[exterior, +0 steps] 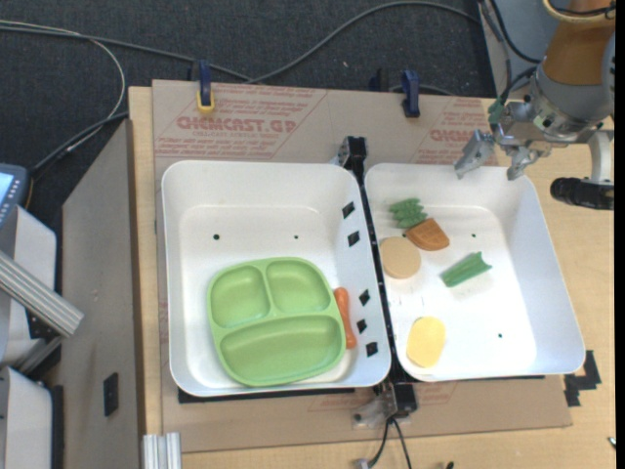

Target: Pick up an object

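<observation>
Bright even overhead light, soft faint shadows, mild glare on white bins (186,193), slightly soft focus

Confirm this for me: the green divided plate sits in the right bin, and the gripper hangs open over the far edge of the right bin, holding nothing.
One thing is wrong: the green divided plate sits in the left bin, not the right bin, as the camera view shows. The rest stands: the gripper hangs open over the right bin's far edge, holding nothing.

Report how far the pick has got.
Done: nothing lifted. The carrot, tan disc, green piece and yellow piece lie in the right bin. In hand: the gripper hangs open above its far rim, holding nothing. Left: descend, grasp, lift.
</observation>
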Controlling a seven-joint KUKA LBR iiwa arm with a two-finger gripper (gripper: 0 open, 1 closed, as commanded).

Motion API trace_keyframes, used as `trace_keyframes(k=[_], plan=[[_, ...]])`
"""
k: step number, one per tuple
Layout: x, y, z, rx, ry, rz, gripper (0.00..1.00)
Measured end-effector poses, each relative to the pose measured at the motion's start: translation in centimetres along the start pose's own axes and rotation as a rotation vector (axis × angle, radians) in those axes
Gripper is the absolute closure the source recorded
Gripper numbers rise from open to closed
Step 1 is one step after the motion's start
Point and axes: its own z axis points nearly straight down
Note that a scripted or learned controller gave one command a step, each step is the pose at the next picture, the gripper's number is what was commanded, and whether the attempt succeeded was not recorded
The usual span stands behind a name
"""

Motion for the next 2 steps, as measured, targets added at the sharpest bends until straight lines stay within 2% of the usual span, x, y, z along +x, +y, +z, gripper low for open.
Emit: trace_keyframes(k=[1,2], plan=[[0.1,0.3,-0.9,-0.014,-0.002,-0.003,0.00],[-0.1,-0.7,4.8,-0.008,-0.001,-0.001,0.00]])
